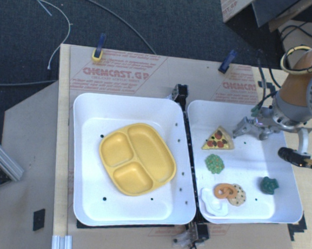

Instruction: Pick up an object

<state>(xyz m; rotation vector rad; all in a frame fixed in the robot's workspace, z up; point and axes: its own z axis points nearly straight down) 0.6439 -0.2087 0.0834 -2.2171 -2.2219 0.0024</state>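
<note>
2 white bins side by side on the surface (35,138). Left bin (79,196): 1 yellow divided plate (137,157) w/ 3 compartments, lying roughly mid-bin, nothing in it. Right bin (284,208), near to far: at the near-left corner 1 white piece (214,206) w/ 1 orange ring (224,190) and 1 cookie (238,195) touching each other just beyond it; 1 dark green lump (269,185) near the right edge; 1 lighter green broccoli-like piece (214,164) toward the left edge; 1 pizza slice (218,140) just beyond that, tip pointing to the far edge. Gripper (256,127) is over the far part of the right bin, just right of the pizza slice, not touching it as far as I can see; fingers' state: cannot tell, too small and cluttered. Grey arm w/ orange band (303,80) comes in over the bin's far-right corner. At the surface's far edge: 2 blue clamps, 1 w/ yellow (99,50), 1 further right (227,62).
</note>
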